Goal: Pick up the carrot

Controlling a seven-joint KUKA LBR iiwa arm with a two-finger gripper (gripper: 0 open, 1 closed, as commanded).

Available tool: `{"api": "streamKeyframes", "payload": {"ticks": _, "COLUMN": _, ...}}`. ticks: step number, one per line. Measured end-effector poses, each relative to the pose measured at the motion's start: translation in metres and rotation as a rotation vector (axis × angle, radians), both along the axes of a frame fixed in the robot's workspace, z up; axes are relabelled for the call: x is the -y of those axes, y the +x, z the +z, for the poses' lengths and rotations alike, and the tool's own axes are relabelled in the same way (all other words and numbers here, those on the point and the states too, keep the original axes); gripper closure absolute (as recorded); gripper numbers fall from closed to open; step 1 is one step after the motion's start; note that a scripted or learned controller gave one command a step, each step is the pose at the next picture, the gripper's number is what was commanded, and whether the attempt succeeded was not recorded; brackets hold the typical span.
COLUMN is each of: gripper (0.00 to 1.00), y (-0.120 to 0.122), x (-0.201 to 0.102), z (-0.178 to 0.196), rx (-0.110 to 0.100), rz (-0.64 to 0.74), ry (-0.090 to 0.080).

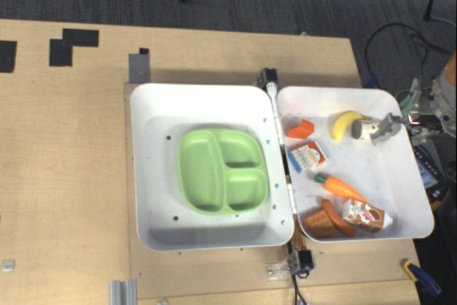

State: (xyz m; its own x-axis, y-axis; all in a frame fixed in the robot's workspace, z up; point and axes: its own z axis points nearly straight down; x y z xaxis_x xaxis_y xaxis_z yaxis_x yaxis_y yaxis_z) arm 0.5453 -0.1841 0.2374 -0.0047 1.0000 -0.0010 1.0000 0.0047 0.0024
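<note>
The carrot (pixel 341 187), orange with a green top at its left end, lies in the right bin (pixel 400 175), near the middle and pointing towards the front right. My gripper (pixel 387 126) reaches in from the right at the bin's far right side, just beside the right end of a yellow banana (pixel 346 125). It is well behind and to the right of the carrot, apart from it. Nothing shows in its grasp.
The right bin also holds an orange-red piece (pixel 300 128), a small white carton (pixel 307 155), a brown item (pixel 327 219) and a printed packet (pixel 365 214) close in front of the carrot. A green divided plate (pixel 223 169) lies in the left bin (pixel 153 153).
</note>
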Motion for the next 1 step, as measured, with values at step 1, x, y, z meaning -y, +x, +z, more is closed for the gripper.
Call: {"api": "streamKeyframes", "payload": {"ticks": 1, "gripper": 0.0, "y": -0.0464, "x": -0.0453, "z": -0.1104, "rx": -0.003, "rz": -0.016, "ry": 0.002}}
